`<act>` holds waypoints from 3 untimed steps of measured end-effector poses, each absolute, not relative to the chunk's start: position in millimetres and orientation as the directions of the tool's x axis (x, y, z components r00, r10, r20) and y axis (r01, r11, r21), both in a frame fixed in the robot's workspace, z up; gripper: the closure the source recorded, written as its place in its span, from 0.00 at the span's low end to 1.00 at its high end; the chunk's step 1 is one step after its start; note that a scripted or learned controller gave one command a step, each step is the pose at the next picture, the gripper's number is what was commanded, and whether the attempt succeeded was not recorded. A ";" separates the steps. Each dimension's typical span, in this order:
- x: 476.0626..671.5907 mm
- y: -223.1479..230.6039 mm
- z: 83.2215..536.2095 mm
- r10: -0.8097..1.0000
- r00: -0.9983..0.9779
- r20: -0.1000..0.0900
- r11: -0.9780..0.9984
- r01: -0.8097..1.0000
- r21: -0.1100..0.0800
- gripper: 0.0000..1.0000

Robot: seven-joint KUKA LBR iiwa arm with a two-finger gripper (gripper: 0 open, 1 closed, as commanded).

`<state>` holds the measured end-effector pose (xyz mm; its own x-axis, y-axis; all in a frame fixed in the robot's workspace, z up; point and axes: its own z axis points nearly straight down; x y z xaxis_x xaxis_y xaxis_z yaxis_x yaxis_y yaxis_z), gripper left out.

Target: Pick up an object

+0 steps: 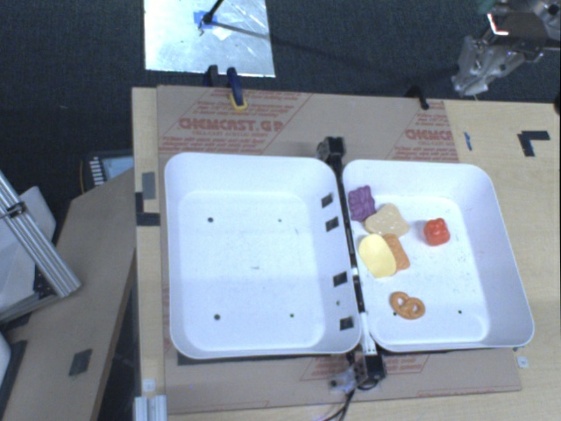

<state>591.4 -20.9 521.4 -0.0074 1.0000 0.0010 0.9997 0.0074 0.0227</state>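
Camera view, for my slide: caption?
Gripper above the bench's far right corner; toy foods lie in the right bin.

dark carpet floor point(368, 24) around a wooden bench point(491, 121); a shiny metal sheet point(209, 23) lies on the floor.

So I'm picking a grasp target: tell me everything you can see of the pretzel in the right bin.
The pretzel is a small, golden-brown knot-shaped twist with holes through its loops, apparently a toy. It lies flat on the floor of the right bin, toward the near edge, apart from the yellow piece above it. Nothing touches it.
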 end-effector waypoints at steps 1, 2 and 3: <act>515.1 -75.2 538.5 1.000 0.005 -0.001 -0.005 1.000 0.008 1.00; 503.0 23.3 437.8 1.000 -0.013 0.002 0.013 1.000 -0.008 1.00; 508.3 110.4 431.4 1.000 -0.014 0.003 0.014 1.000 0.001 1.00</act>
